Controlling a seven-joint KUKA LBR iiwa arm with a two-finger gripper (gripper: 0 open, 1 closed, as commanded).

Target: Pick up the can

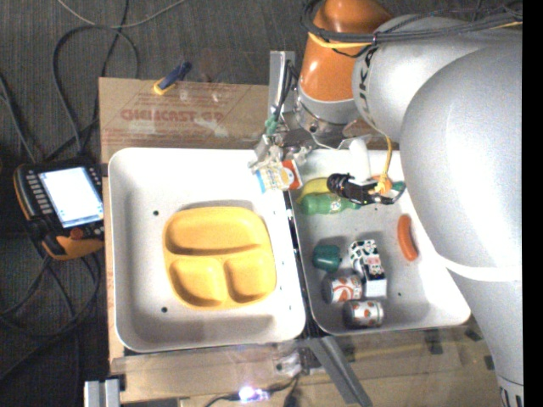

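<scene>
Gripper (277, 170) clamps a small carton-like item, not the can (364, 313), which lies well below-right, long axis crosswise.

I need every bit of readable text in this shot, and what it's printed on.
"CHALKCAST ..." in faded red on the cardboard sheet: a tentative reading, second line blurred.
"K", the visible part of the maker's name on the arm's grey casing.
Pendant screen: glowing, text too small.
Can and small cartons: printing too blurred.
</scene>
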